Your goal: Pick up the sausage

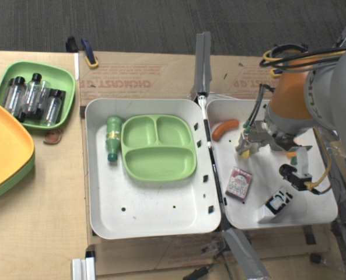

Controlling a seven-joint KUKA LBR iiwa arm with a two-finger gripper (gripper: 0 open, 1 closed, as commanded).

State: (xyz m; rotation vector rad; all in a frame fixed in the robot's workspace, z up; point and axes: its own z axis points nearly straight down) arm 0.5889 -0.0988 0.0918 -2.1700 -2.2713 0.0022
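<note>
The sausage [224, 128] is an orange-red curved link lying at the far left corner of the right bin [313, 212]. My gripper [248, 144] hangs just to its right and a little nearer, over the bin floor, apart from the sausage. A small yellowish piece shows at the fingertips; I cannot tell whether it is held.
A pink card box [239, 184] and a black-and-white clip [278, 202] lie in the right bin. The left bin [155, 214] holds a green divided plate [158, 147] and a green bottle [112, 137]. Orange plates [6, 153] and a green tray of bottles [35, 95] sit at left.
</note>
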